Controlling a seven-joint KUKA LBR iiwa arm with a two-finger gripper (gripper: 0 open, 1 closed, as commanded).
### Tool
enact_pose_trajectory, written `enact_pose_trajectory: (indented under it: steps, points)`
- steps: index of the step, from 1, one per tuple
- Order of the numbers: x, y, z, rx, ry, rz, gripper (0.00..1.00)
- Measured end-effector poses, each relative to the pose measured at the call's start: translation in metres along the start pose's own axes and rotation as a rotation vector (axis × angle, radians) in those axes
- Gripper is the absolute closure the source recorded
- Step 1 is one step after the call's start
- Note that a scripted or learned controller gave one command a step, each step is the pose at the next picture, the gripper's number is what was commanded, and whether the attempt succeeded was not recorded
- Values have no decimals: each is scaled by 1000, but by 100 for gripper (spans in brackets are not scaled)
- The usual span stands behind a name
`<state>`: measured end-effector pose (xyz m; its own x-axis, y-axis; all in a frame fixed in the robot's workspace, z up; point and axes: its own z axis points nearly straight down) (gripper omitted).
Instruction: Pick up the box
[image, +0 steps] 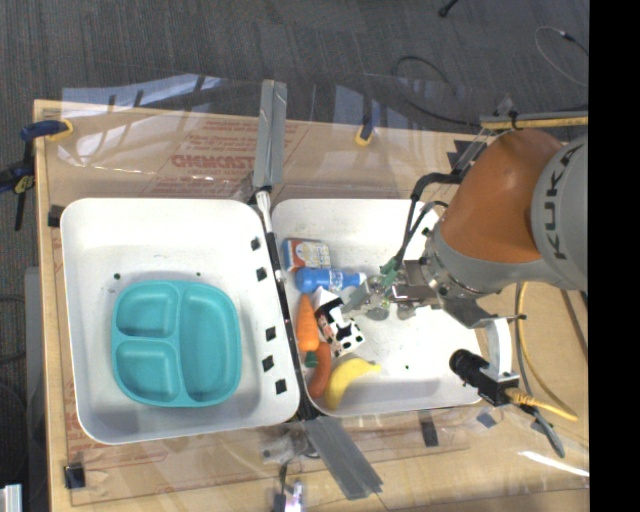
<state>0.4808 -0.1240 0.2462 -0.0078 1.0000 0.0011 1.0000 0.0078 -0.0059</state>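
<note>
Box (337, 325) lies just left of your gripper (378, 296), tilted diagonally; whether the jaws are spread, you cannot tell.

One fixed camera looks down at a slant on both bins (160, 225) from above the bench (130, 130).

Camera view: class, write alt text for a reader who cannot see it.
A grey and orange robot arm reaches into the right white bin, its gripper low beside a cow-patterned box, carrot, banana and blue bottle. The left bin holds a teal divided tray.
</note>
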Motion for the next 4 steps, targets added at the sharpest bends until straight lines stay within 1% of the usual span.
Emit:
enact_pose_trajectory:
  steps: [1, 2, 3, 4]
  points:
    - [8, 85, 122, 0, -1, -155, 0]
    - [-2, 151, 155, -2, -4, -169, 0]
    - [1, 62, 136, 0, 0, -53, 0]
    - [-53, 27, 135, 1, 2, 291, 0]
